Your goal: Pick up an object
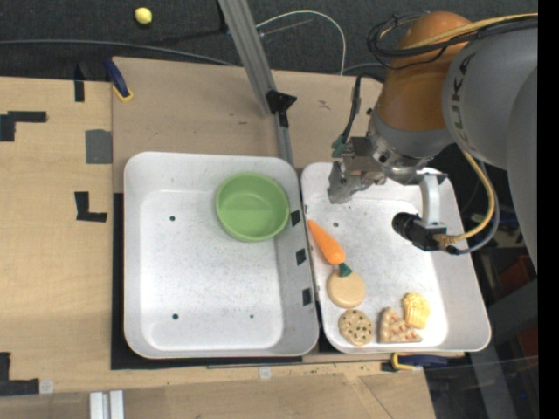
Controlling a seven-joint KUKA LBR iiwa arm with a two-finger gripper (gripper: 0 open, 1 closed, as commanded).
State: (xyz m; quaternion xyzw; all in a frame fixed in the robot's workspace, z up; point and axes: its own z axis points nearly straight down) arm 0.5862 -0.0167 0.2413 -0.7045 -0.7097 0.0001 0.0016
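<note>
Light wooden bench [52, 260] with black tape marks and grey patch [99, 146] near its left edge. Beyond bench, dark carpeted floor [70, 7]; small yellow ball [143, 15] on floor. Grey metal pole [249, 46] slants over bench's far edge.

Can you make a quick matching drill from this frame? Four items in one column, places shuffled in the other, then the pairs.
Items:
1. green bowl
2. carrot
3. corn piece
4. yellow ball

Places:
A. right bin, near its left wall, lying at a slant
B. dark floor beyond the bench, top left of the view
C. left bin, upper right part
D. right bin, near its front right corner

Pairs: 1-C, 2-A, 3-D, 4-B
</note>
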